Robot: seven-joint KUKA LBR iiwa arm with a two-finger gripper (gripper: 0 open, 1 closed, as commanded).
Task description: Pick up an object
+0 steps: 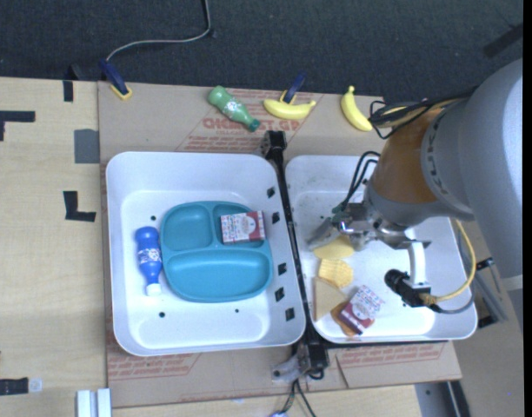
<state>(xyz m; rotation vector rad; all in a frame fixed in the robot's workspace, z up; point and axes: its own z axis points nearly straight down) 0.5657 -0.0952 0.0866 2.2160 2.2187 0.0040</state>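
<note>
The arm is reaching in from the right and hanging low over the right bin [462,320], with its pincer [342,229] sitting just above and touching, or nearly touching, a pale yellow piece [334,251], which looks to be the object it is going for; whether the pincer is open or closed I cannot tell, and nothing is visibly caught in it. Loose items are lying scattered in the right bin, presumably so a grasp can be tried on any one: two yellow pieces, the second being a waffle-like one [337,274] just below the first, and one red-and-white packet [359,308] near the front wall. In the left bin [131,315] one teal divided tray [216,259] is lying flat, carrying one small red-and-white carton [242,227] in its upper right compartment, and one blue bottle [148,257] is lying beside the tray's left edge. Outside the bins, on the table, two toy bananas [289,108] and one green bottle [232,108] are resting well apart from the pincer, seemingly out of play.
</note>
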